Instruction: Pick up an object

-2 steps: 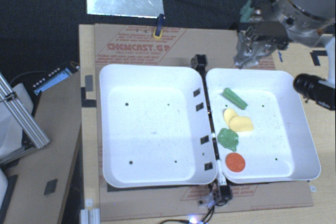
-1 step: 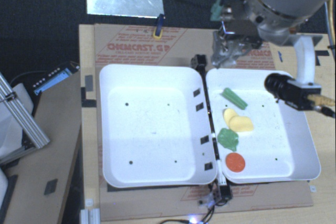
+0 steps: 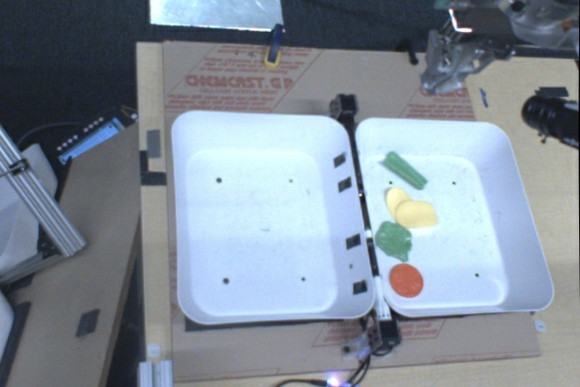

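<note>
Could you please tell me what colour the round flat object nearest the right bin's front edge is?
The round flat disc is orange-red, shown best in the camera view.

Your bench (image 3: 109,222): tan top, brown printed board (image 3: 245,72) lying flat on it. On board you see two shallow white bins touching side by side, left bin (image 3: 195,195), right bin (image 3: 517,213). Small yellow clip (image 3: 272,57) at board's far edge

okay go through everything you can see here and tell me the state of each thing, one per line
End effector: raised behind the right bin, holding nothing.
Right bin: holds four pieces.
Green stick: lying at a slant.
Yellow piece: lying flat.
Green lump: touching the yellow piece.
Red disc: lying flat, apart.
Left bin: sits level.
</note>
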`<state>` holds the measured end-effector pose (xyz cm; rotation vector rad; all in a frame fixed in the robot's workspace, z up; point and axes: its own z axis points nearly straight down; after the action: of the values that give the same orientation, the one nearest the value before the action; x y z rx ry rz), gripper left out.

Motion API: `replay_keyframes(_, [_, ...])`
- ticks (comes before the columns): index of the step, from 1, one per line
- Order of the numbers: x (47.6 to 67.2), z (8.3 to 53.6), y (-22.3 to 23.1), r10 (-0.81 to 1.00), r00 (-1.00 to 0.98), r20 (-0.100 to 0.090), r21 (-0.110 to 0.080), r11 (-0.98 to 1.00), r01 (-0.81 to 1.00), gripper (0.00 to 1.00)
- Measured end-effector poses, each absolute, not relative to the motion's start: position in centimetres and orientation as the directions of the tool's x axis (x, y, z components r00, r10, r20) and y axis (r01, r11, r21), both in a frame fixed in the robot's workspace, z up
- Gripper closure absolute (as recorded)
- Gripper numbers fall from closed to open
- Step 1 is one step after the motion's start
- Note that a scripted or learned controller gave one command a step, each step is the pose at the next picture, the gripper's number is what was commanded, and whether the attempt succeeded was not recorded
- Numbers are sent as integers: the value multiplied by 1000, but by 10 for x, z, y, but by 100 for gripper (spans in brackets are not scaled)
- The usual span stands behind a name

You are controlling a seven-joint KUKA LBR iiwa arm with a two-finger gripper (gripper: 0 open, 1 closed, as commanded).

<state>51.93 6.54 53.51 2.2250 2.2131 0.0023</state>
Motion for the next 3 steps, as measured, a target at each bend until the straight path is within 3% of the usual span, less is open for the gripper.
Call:
replay_keyframes(1, [487,535,114,1000,-9,2,2,9,1000,100])
replay_keyframes(2, [486,420,170,1000,-9,-2,-9,9,1000,100])
replay_keyframes(3, [487,537,160,1000,-5,5,14,5,1000,100])
